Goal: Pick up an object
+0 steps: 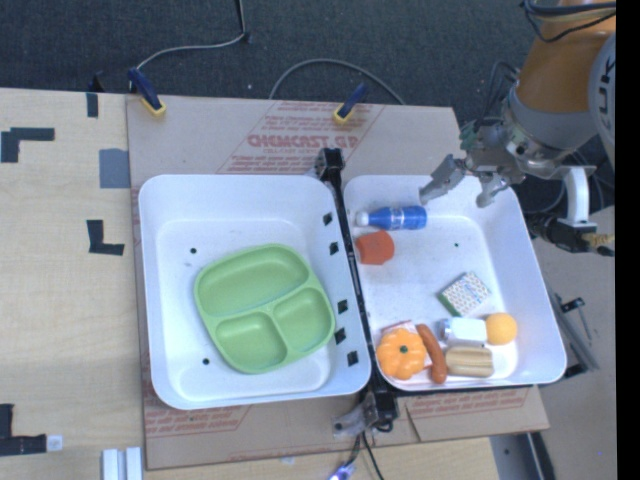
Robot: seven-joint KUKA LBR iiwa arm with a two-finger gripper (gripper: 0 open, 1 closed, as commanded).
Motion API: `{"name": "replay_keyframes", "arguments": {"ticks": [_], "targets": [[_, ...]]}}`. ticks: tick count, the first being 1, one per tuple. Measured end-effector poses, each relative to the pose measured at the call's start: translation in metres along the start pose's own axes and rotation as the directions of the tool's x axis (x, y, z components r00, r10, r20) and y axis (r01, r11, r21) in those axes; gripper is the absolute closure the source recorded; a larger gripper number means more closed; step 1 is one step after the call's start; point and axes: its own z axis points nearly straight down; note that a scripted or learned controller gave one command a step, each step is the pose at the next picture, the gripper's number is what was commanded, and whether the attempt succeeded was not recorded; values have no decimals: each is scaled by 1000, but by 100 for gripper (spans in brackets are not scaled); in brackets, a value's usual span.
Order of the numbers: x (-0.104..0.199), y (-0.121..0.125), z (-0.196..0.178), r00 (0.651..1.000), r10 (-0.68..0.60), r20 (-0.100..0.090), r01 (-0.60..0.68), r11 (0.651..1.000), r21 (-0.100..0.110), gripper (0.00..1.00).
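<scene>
Overhead, the gripper (465, 184) hung with its two fingers spread wide and nothing between them, above the far rim of the right bin (535, 268). Just below it lay a blue-and-white bottle (392, 218) on its side, with a red-orange block (376, 248) beside it. A toy pumpkin (401, 354), hot dog (433, 353) and checked packet (465, 293) sat nearer. A green divided plate (264, 307) occupied the left bin (165, 268).

A green three-compartment plate (264, 307) lies in the left white bin (165, 208). Both bins sit on a sheet of brown cardboard (290, 138) printed with red lettering, held at its far edge by two blue-and-yellow clamps (146, 90). Black tape marks (100, 236) dot the wooden bench (55, 298).
</scene>
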Motion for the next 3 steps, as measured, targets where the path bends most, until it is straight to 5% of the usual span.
{"name": "replay_keyframes", "arguments": {"ticks": [1,2,3], "targets": [[42,28,93,1000,0,-1,0,1000,3,0],[65,46,91,1000,-1,0,1,1000,-1,0],[18,60,164,1000,0,2,0,1000,-7,0]]}}
